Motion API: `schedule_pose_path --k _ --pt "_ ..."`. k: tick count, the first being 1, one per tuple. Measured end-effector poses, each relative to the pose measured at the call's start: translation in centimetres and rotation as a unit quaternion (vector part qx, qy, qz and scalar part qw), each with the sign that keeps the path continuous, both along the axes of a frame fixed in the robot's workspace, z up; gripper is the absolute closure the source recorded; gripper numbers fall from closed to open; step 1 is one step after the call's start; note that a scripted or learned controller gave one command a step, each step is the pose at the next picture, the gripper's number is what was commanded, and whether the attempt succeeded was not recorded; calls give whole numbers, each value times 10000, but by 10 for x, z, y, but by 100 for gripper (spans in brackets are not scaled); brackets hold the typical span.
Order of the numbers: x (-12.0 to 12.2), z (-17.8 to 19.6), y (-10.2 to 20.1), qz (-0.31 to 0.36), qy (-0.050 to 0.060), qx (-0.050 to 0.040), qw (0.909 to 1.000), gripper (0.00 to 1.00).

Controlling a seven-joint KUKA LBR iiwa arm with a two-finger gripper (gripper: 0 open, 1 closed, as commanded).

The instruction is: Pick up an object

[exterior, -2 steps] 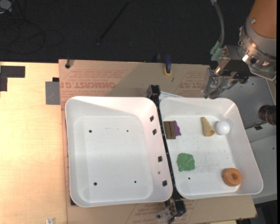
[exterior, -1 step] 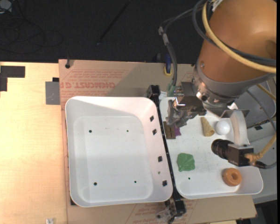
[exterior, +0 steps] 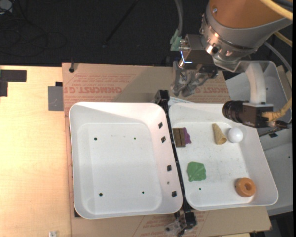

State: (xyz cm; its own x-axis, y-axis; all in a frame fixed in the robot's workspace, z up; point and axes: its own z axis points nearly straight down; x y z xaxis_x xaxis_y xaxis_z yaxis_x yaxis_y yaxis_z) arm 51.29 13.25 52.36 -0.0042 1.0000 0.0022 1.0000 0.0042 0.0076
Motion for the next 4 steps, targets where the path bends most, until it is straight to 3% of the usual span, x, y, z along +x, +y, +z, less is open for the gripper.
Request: schedule_pose_path --k 1,2,3,4 --pt "-40 -130 -34 -35 127 -35 9999 100" --pt "-2 4 -25 -8 -23 -1 10000 100" --pt "-39 15 21 7 51 -9 10000 100" --pt "-37 13 83 9 56 -14 10000 100"
